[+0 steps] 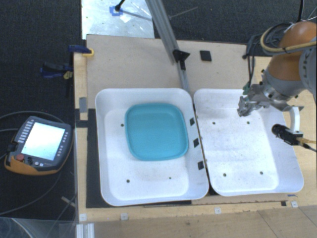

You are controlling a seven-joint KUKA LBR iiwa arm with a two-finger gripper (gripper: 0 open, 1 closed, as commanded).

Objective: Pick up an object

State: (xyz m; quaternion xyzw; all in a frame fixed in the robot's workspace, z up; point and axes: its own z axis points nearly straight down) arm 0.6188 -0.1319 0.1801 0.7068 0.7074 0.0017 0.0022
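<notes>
Table (133, 63) with two white bins; teal plate (156, 131) untouched at centre left; gripper (244, 108) upper right, finger state indiscernible; pickup pending.

Even bright light, mild softness

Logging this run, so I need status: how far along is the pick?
Nothing looks done: the teal plate lies flat in the left bin, untouched. In hand: the gripper is over the right bin, away from the plate. Left: crossing to the plate, grasping and lifting it.
</notes>
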